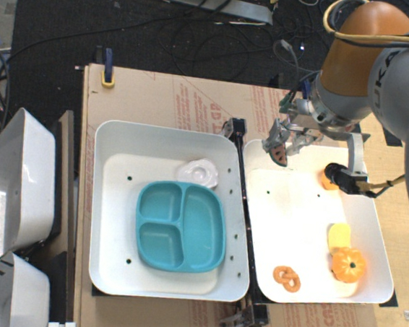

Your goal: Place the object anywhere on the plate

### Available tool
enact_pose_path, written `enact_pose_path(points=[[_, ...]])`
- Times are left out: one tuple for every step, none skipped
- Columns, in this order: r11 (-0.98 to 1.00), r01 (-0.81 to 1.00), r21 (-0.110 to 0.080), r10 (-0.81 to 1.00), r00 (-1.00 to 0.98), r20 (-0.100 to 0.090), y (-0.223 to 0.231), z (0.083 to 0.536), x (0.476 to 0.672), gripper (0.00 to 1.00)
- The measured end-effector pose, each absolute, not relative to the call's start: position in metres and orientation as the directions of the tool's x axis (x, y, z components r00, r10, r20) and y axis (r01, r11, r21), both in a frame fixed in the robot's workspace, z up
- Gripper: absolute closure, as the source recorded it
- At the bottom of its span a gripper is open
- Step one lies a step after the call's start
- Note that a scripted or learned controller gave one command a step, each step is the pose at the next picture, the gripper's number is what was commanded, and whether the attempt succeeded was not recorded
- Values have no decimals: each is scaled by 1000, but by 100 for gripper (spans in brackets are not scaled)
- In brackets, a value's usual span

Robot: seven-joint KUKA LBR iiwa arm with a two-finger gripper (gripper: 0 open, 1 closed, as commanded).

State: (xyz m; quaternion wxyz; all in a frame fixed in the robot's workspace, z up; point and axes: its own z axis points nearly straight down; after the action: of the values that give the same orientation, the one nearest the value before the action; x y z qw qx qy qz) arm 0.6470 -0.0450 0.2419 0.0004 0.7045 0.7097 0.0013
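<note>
A teal plate (181,226) with three compartments lies in the left bin (108,185), and nothing rests on it. My gripper (279,153) hangs over the far left corner of the right bin (273,203), right of the divider between the bins. It is shut on a small dark red object (280,158), which shows between the fingertips and is lifted off the bin floor. The gripper is well to the right of the plate and farther back.
A clear white lid-like piece (198,171) lies just behind the plate. The right bin holds an orange pretzel (287,277), a yellow block (339,236), an orange pumpkin-like fruit (348,265) and a small orange thing (327,181) at the back.
</note>
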Motion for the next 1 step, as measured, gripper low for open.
enact_pose_path(points=[[8, 1000, -2, 1000, -8, 1, 0, 243, 643, 100]])
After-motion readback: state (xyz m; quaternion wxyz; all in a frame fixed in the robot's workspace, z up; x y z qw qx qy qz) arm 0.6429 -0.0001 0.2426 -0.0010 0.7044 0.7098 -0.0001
